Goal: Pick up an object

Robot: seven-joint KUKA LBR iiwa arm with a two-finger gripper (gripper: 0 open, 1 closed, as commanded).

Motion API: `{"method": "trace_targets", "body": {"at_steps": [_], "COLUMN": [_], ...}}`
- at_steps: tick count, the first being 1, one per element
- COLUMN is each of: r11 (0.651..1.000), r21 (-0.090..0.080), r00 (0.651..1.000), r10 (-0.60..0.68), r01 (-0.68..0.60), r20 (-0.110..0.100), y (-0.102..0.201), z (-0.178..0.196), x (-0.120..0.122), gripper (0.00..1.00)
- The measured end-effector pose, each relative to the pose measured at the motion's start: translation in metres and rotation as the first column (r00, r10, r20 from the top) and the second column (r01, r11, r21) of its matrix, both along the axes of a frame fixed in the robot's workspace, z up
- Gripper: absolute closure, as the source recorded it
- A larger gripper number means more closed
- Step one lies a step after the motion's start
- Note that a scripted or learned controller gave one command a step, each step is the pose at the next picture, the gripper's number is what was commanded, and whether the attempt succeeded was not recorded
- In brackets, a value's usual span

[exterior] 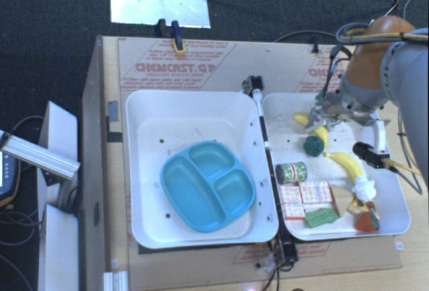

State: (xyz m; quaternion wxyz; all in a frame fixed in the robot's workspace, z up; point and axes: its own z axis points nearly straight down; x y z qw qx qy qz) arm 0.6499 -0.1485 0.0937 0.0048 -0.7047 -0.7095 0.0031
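My gripper (324, 119) hangs low over the far part of the right bin (402, 206), with the grey arm and its orange band behind it. A small yellow piece (301, 120) lies just to its left. Right under it sit another yellow piece (321, 136) and a dark green ball (313, 146). A banana (346, 163) lies a little nearer the front, to the right. I see nothing held between the fingers.
The right bin also holds a green-labelled can (291, 171), a red and white box (305, 197), a green block (320, 217), a white item (364, 188) and a red item (367, 220). The left bin (144, 149) holds a blue divided plate (208, 184).
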Motion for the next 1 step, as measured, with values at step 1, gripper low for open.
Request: {"method": "trace_targets", "body": {"at_steps": [1], "r11": [1.0], "r21": [-0.002], "r00": [1.0], "r10": [-0.002], "r01": [0.002], "r20": [0.016], "y": [0.0629], "z": [0.0968], "x": [-0.0127], "gripper": [1.0]}}
